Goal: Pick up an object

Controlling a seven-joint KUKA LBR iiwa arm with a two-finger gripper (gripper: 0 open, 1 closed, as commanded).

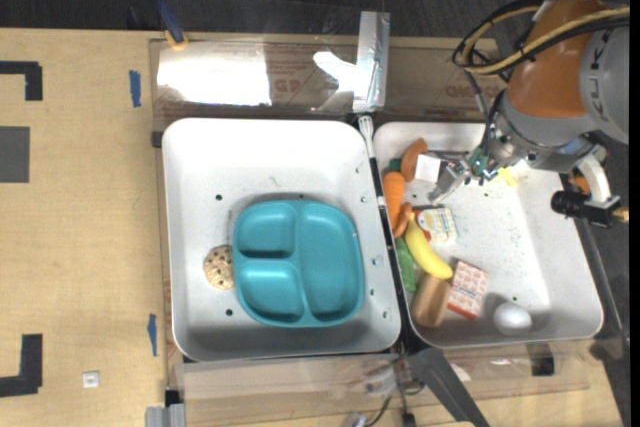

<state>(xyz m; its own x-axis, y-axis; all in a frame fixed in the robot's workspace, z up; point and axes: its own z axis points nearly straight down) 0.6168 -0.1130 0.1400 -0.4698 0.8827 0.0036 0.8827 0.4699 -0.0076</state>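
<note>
Nearest us along the right bin [560, 245]'s left wall we see a heap: a silvery rounded lump [513, 318], a printed carton [467, 289], a tan block [431, 299], then a smooth curved banana [426, 250] with its long axis running down and right, and an orange carrot [396, 198] lying lengthwise along the wall. Further back the gripper [462, 170] hangs over the bin's upper left, just right of and above that heap, so the likeliest pick lies left and below it; we cannot tell how wide it is set, and nothing visibly sits in it. Left bin [200, 155] carries a glossy teal divided plate [298, 260] and a speckled cookie [219, 267].
</note>
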